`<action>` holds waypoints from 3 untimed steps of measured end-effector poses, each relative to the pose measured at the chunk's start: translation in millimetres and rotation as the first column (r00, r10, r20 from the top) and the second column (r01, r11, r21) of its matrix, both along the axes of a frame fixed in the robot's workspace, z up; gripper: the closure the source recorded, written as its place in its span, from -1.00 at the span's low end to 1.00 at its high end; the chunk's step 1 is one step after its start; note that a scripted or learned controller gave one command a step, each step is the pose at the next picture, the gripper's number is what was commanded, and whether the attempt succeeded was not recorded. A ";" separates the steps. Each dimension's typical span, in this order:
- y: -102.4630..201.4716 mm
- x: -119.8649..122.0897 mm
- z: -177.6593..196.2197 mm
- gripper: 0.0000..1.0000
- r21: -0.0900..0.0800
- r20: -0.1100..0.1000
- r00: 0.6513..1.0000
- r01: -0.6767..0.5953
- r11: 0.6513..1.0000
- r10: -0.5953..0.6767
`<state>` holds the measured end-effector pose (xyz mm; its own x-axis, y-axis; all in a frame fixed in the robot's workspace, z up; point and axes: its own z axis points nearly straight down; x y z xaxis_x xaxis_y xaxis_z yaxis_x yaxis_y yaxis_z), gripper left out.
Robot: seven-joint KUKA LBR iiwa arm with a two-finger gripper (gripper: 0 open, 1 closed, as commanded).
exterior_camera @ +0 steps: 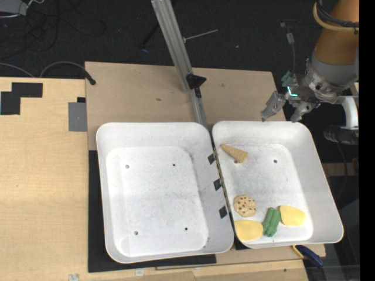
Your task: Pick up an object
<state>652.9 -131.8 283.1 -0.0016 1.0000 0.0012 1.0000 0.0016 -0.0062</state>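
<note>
The right bin (310, 151) holds several small food-like items. A tan cone (234, 153) lies near its upper left. A round speckled cookie (244, 205) sits lower down, with a yellow piece (248, 230) below it, a green pod (271, 221) to the right, and another yellow piece (292, 216) beside that. My gripper (285, 109) hangs above the far rim of the right bin, at the upper right of the view. Its two fingers are spread apart with nothing between them.
The left bin (111, 157) stands beside the right one, with black clips along the shared edge. A slanted aluminium rail (176, 45) rises behind the bins. Brown board (140, 92) lies beyond them.
</note>
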 end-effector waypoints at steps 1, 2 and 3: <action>0.3 0.7 2.5 -1.00 -0.001 0.004 1.000 -0.002 1.000 0.002; 3.4 -7.3 -44.2 -1.00 -0.001 -0.001 1.000 0.000 1.000 0.000; 10.2 -13.0 -91.9 -1.00 0.000 -0.001 1.000 0.004 1.000 -0.004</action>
<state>639.9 -121.5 191.2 0.0020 1.0000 0.0016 1.0000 -0.0020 -0.0077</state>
